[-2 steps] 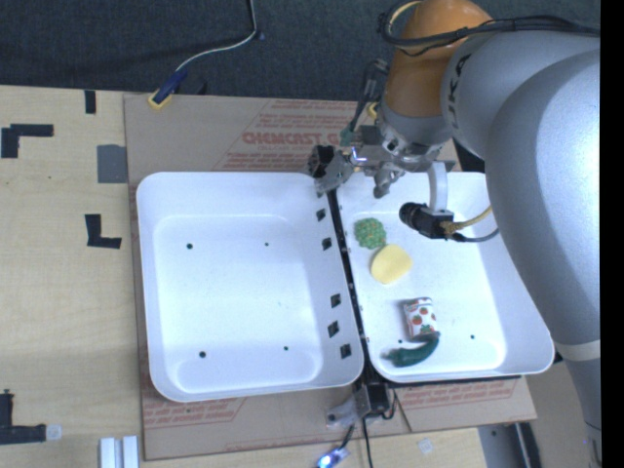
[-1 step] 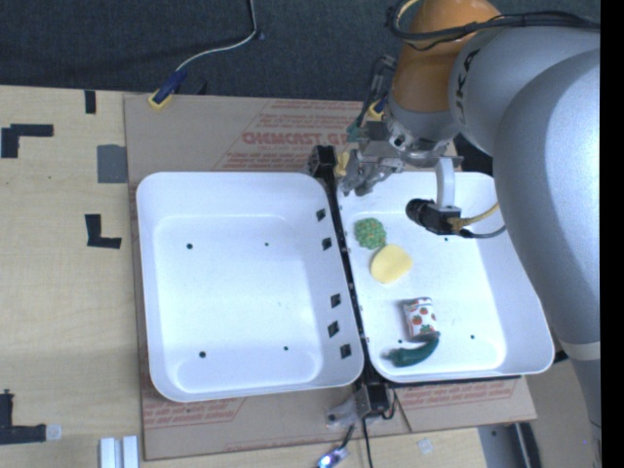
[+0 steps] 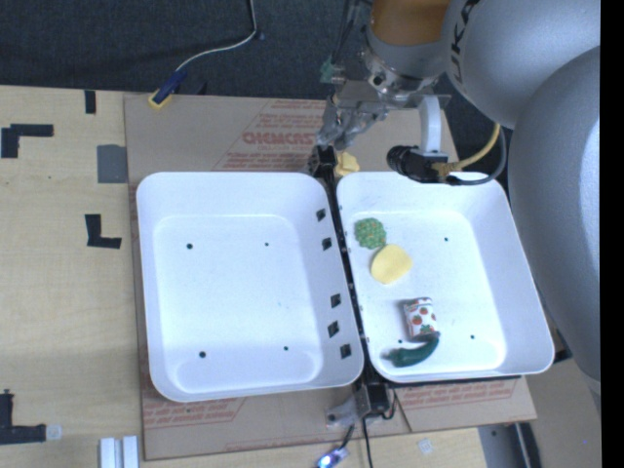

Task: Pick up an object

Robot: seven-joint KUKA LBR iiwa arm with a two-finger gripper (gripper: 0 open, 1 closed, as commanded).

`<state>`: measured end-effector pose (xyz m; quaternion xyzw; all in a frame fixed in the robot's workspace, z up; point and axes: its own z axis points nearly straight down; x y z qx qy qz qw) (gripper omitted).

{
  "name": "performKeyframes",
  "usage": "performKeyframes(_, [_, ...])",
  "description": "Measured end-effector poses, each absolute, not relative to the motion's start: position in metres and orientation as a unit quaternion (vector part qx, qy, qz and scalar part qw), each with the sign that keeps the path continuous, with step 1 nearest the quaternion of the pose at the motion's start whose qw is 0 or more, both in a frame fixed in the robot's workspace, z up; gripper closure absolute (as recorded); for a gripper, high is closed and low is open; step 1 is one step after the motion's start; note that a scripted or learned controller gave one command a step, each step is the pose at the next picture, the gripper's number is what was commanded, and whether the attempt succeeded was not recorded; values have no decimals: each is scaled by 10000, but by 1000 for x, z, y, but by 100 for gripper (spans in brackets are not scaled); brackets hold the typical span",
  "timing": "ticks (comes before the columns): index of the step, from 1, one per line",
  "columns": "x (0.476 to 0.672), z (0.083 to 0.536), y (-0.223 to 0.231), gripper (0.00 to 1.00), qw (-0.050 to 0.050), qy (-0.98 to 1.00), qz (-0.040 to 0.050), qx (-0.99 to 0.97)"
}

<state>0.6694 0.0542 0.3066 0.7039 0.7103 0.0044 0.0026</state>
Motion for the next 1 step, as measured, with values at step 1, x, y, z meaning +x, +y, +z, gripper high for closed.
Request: performKeyframes(1, [609,362,99,100,-4,7095,10,7047])
